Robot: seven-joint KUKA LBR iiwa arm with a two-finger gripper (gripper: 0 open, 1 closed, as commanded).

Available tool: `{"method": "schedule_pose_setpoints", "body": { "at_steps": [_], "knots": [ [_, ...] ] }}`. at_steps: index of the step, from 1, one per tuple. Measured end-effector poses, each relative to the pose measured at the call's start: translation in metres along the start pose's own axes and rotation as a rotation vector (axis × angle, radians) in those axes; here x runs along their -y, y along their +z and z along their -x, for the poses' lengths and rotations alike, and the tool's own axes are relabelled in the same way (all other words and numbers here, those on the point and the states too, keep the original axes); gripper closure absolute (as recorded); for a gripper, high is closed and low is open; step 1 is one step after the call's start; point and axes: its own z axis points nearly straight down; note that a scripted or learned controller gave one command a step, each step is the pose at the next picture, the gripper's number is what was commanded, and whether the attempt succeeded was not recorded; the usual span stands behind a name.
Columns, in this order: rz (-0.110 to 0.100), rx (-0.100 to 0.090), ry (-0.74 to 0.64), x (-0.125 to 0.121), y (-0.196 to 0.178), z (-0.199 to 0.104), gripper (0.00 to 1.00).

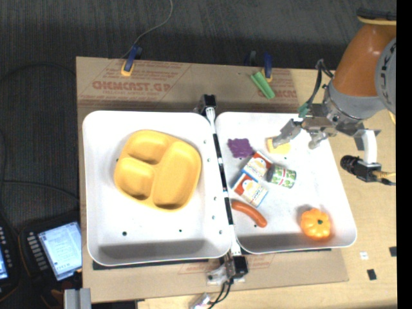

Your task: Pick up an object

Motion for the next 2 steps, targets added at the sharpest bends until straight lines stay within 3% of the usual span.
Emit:
{"method": "schedule_pose_setpoints", "body": {
  "at_steps": [1, 2],
  "knots": [
    [0.013, 0.002, 0.001, -0.002, 0.115, -0.028, 0.0],
    [0.009, 0.004, 0.001, -0.006, 0.126, -0.051, 0.0]
  ]
}}
